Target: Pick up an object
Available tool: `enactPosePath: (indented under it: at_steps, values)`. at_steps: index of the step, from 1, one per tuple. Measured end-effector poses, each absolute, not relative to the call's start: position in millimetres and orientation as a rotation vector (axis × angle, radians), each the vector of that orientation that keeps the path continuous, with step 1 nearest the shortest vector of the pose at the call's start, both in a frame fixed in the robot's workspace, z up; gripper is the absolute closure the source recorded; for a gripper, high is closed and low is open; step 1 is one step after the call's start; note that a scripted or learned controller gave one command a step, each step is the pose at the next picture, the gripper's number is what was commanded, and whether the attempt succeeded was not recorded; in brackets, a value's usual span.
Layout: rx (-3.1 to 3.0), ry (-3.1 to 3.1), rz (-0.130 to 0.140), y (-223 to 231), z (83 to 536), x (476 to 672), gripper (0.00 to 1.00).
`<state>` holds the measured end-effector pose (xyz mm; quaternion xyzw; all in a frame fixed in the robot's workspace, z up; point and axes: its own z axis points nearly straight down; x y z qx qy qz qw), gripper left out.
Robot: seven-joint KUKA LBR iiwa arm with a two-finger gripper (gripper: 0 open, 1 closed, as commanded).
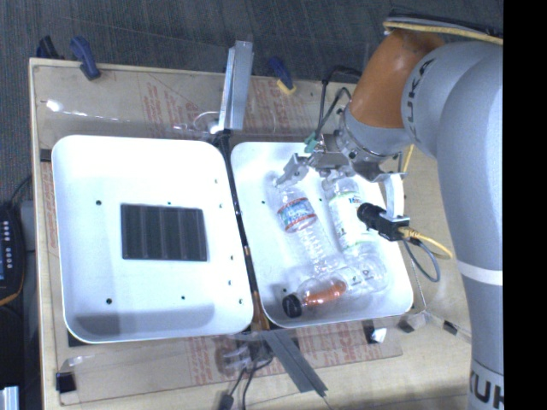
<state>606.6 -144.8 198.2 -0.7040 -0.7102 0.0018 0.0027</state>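
The grey KUKA arm (461, 143) enters from the right and bends over the far end of the right bin (256, 229), its orange band high at the far right. The left bin (85, 229) holds a dark ribbed rectangle (164, 232) on its floor and stands just beside the right one, their rims close along the middle.

In the right bin lie 3 clear plastic bottles. The blue-labelled bottle (299, 216) lies with its long axis running far to near, leaning slightly right toward the near end. The white-labelled bottle (346, 216) lies just beside it on the right, roughly parallel. The third, a bottle with an orange label and dark cap (320, 293), lies crosswise at the near end, cap to the left.

The gripper (312, 156) hangs at the far end of the right bin, above the far tips of the 2 parallel bottles. Its metal parts blur together here, so whether the jaws are apart or together cannot be told. The bottles lie nearward of it, so a pick likely means closing across a bottle's width.
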Motion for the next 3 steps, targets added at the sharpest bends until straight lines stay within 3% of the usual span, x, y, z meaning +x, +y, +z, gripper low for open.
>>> enactPosePath:
  at_steps: [1,2,3]
  values:
    - [-2.240,-2.197,0.007,-170,90,600.8,0.00]
    - [-2.239,-2.198,0.005,-164,91,564.8,0.00]
    - [-2.234,-2.202,0.007,-164,101,565.1,1.00]
